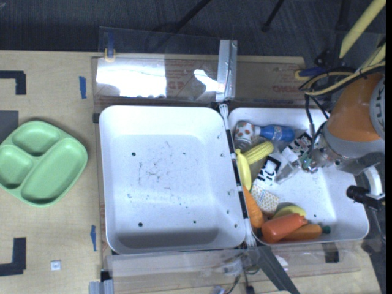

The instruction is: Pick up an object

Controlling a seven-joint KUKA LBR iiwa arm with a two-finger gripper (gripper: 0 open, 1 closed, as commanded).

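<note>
Now I have the tool (298, 164) low inside the shallow white right bin (343, 207), just right of the black-and-white card (267, 170); whether it's open I cannot tell. I'd descend straight onto that card, clear of the yellow plastic banana (245, 167). Pale wooden counter (49, 237), dark carpet beyond.

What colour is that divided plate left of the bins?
Light green, seen in the camera view: the divided plate.
</note>
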